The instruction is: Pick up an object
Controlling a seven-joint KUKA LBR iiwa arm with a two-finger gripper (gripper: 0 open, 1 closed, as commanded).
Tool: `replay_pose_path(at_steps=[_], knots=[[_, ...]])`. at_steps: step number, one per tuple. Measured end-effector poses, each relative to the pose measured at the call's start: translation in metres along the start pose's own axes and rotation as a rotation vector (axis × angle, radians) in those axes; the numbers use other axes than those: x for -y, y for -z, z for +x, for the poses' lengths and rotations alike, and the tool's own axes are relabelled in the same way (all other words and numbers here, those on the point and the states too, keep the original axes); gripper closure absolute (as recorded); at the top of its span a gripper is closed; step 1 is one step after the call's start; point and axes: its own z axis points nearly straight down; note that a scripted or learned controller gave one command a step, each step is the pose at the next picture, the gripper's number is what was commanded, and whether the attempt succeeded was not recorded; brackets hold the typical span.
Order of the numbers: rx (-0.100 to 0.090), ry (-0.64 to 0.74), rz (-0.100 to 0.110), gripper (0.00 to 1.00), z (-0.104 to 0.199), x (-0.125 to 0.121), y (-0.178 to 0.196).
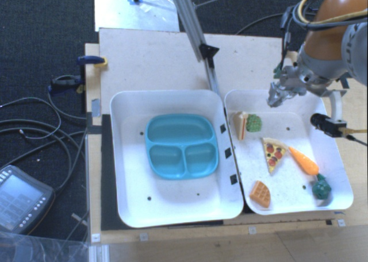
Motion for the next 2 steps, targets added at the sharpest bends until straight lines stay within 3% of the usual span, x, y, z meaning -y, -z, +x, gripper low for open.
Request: replay_pose_path(at_steps=[1,2], knots=[[0.000,0.000,-0.001,1.00,0.051,-0.005,-0.001],[0.000,-0.001,0.000,1.00,0.100,0.006,0.002]])
